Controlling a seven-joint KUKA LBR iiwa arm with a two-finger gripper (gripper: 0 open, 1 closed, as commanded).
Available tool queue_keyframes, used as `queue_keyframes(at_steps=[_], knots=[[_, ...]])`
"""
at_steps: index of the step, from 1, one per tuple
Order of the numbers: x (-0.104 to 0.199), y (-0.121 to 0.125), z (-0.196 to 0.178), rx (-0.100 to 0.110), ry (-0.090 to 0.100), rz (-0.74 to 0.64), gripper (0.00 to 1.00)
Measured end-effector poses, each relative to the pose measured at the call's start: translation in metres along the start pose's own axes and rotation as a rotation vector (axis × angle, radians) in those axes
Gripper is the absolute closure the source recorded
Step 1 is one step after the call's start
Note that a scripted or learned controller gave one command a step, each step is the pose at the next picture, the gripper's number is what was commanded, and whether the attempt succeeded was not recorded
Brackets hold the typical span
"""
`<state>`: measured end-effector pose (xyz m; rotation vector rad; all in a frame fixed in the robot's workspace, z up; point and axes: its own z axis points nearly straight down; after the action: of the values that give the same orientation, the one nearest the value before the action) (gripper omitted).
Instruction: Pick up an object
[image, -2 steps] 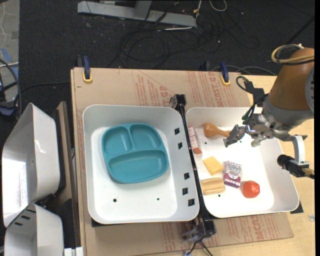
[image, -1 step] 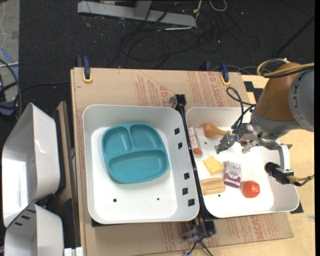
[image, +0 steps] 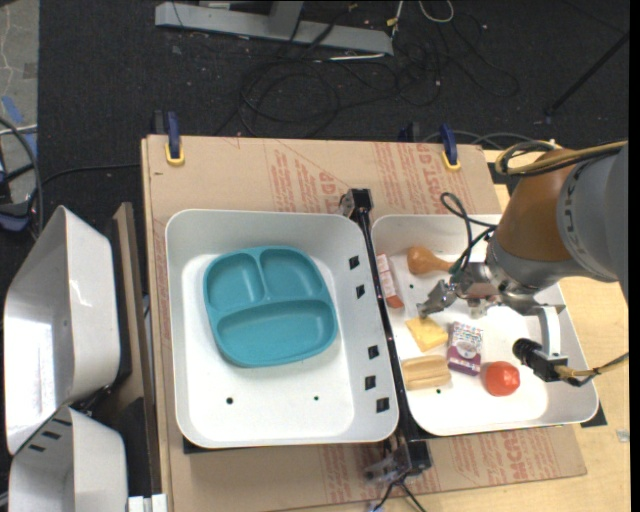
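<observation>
My gripper (image: 438, 298) hangs low over the middle of the right bin (image: 560, 405), reaching in from the right. Just below it lies a yellow wedge (image: 425, 333). A tan pear-shaped piece (image: 428, 262) lies just above it, towards the bin's far side. A purple and white packet (image: 465, 346) sits to the lower right of the gripper, a tan block (image: 425, 372) lies near the bin's front, and a red ball-like fruit (image: 502, 377) rests beside it. A small red and white item (image: 386, 281) lies along the bin's left wall. I see nothing held in the gripper.
The left bin (image: 200, 410) holds a teal divided plate (image: 270, 305). A black divider (image: 372, 300) runs between the two bins. Both stand on a cardboard sheet (image: 300, 170). White tubs (image: 60, 300) stand off the bench at the left.
</observation>
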<state>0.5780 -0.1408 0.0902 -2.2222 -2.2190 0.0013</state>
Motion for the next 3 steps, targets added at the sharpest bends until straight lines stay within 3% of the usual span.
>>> queue_keyframes(at_steps=[1,3], knots=[[0.000,0.001,-0.013,-0.003,0.000,0.000,1.00],[0.000,-0.005,-0.114,-0.007,-0.002,-0.004,1.00]])
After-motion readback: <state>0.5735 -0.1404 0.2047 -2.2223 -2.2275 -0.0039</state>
